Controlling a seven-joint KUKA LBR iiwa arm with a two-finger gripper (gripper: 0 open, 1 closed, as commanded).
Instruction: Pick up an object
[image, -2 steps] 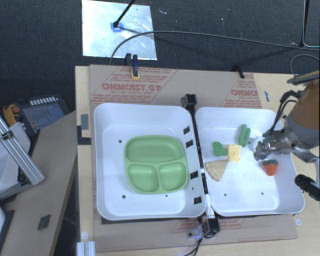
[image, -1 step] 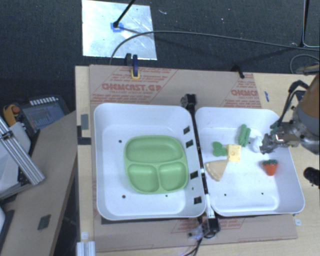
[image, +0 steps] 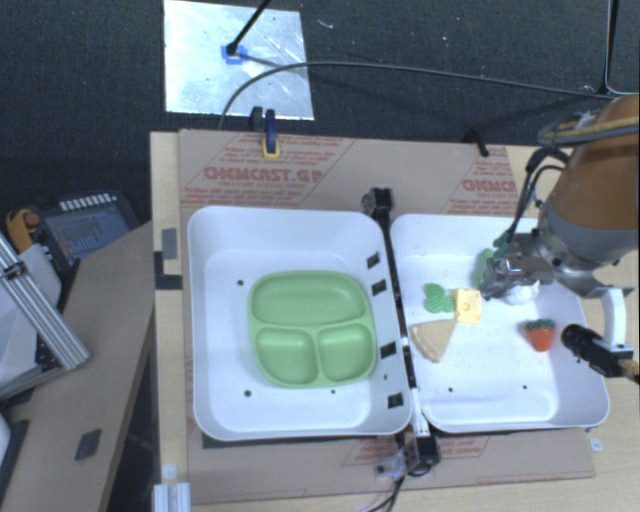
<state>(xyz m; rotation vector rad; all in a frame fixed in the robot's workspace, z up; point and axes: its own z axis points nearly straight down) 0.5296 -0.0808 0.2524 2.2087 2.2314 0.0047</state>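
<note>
Camera view: the gripper (image: 503, 277) hangs low over the upper part of the right bin (image: 500, 405), partly covering a green item (image: 485, 265) and a white item (image: 520, 293). Its state cannot be determined from this angle.

No single target is assigned. Candidates lie in the right bin: a green leafy piece (image: 436, 296), a yellow block (image: 467, 306) touching it on its right, a tan wedge (image: 432, 341) just below both, and a red-orange strawberry-like piece (image: 540, 335) well apart to the right. The left bin (image: 215, 330) holds a green divided plate (image: 308, 328).

Handling assessment: the pieces appear to be small plastic play food, judged light, rigid and smooth, hence liable to slip or skid. The strawberry-like piece offers the clearest access; grasp across its widest part. The clustered pieces risk a multiple pick. The wedge lies flat and requires the jaws to straddle its edges.
</note>
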